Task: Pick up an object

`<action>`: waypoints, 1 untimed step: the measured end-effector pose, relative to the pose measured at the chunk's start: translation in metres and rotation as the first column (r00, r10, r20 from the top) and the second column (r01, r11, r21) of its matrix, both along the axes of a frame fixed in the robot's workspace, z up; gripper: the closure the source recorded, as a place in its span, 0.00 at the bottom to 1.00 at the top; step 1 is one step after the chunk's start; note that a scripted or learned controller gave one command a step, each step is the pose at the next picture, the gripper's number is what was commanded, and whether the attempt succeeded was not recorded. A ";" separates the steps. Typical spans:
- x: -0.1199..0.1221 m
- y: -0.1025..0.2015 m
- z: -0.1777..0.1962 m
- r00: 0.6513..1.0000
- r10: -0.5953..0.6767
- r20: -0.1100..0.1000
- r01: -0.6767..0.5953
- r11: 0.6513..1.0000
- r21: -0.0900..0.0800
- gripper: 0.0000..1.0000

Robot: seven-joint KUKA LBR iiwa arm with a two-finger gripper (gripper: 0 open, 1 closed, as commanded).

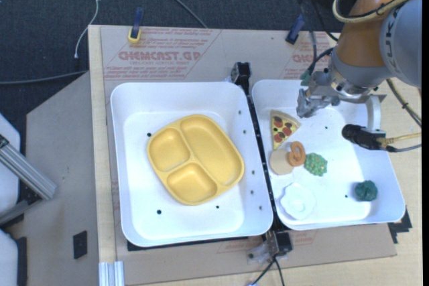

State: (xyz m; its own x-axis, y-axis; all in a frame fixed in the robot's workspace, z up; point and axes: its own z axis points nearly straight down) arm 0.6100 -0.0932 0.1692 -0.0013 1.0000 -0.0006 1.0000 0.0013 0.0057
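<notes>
The camera view looks down on a table (167, 50) topped with a printed board, carrying two white bins side by side. The left bin (127, 144), at the centre of the frame, holds a yellow tray (194, 159) with three compartments, lying flat and turned at an angle. The right bin (385, 171), at centre right, holds the small toys: a pizza slice (283, 128) near its left wall, below it an orange ring (295, 155) resting on a tan disc (280, 163), a green broccoli piece (316, 164) just beside the ring on the right, a white lid (297, 201) at the lower left of the bin, and a dark green lump (366, 191) well apart at the lower right. The arm (375, 23) enters from the upper right. Its pincer (308, 106) hangs over the upper part of the right bin, just above and right of the pizza slice, with nothing between its tips; whether it is wide or narrow I cannot tell.
</notes>
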 end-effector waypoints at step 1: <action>0.001 0.000 0.054 1.000 0.000 0.001 0.000 1.000 0.000 1.00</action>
